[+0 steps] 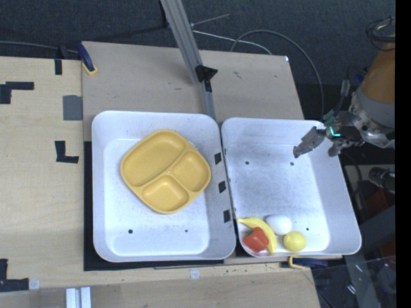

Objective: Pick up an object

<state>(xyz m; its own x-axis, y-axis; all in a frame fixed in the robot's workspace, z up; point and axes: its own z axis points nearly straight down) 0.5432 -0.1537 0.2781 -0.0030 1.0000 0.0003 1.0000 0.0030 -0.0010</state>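
both white bins point(112, 236) look like smooth matt plastic, the right one speckled grey; the yellow divided plate point(166, 171) is smooth plastic with a dull sheen; the bench point(38, 191) looks like pale matt wood

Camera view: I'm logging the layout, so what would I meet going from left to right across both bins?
Yellow divided plate in the left bin → red toy in the right bin → white egg → yellow ball → gripper near the right bin's far right corner.
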